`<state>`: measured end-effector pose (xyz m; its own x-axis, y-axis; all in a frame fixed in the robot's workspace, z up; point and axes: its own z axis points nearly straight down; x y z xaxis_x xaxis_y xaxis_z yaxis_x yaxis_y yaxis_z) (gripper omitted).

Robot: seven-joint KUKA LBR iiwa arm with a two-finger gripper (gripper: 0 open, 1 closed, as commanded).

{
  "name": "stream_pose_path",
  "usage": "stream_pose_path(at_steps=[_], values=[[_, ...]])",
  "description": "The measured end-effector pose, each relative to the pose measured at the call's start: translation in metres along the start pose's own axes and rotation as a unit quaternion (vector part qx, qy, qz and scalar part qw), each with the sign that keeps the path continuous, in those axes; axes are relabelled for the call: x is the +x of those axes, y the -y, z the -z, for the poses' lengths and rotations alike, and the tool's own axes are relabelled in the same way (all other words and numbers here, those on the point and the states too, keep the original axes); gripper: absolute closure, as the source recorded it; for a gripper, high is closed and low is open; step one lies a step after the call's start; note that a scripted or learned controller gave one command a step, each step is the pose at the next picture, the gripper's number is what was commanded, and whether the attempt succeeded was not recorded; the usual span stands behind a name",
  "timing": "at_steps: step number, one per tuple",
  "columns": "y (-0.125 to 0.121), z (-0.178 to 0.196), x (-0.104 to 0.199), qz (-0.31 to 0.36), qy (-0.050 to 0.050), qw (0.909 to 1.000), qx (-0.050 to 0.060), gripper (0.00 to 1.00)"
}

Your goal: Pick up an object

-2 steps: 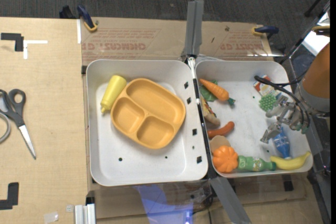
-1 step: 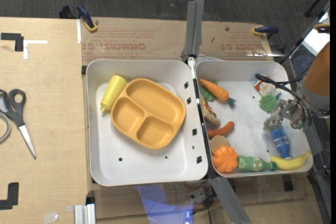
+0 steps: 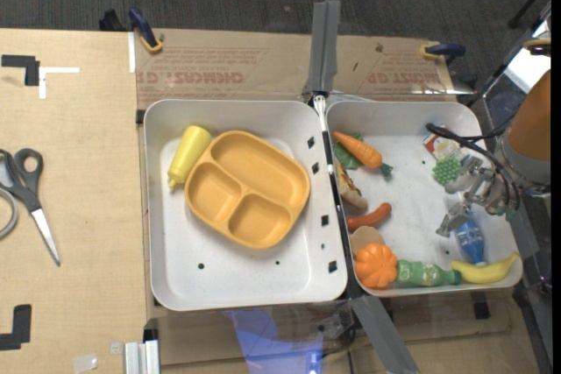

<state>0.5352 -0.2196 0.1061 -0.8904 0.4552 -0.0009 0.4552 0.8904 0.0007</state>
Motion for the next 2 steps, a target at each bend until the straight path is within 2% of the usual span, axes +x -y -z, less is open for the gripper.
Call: stream_pose_path(at_steps=[1,2], values=[[-0.0006,0.0077,-0.0009,0.001,0.001,1.0,0.0,1.0],[-0.0008,0.0077,-0.0009,0.001,0.0,1.0,0.0,0.0]])
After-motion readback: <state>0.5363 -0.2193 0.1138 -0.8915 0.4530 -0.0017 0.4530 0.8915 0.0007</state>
